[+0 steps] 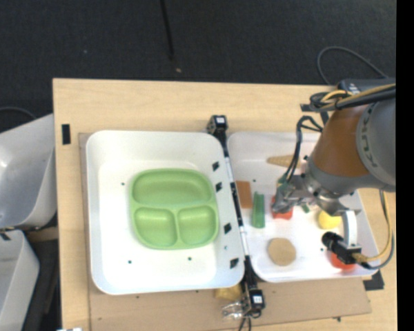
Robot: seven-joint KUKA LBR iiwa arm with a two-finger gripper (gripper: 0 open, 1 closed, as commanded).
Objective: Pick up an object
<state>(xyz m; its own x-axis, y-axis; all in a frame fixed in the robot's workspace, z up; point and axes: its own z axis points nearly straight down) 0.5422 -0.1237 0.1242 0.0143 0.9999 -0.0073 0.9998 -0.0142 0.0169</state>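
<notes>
My gripper [284,201] reaches down into the right bin [262,147], near its middle. It is directly over a small red object [283,214], which peeks out below it. A green stick [258,210] lies just left of the gripper, and a brown rectangular piece [243,193] lies left of that. A yellow object [328,219] sits to the gripper's right, partly hidden by the wrist. A round tan cookie [282,252] rests toward the bin's front. An orange cone-shaped piece [286,161] lies at the back.
The left bin [103,185] holds a green divided plate [174,207]. A divider rail with black clips [229,198] separates the bins. The arm's wrist and cables [341,157] cover the right bin's right side. A red item [341,257] sits at its front right.
</notes>
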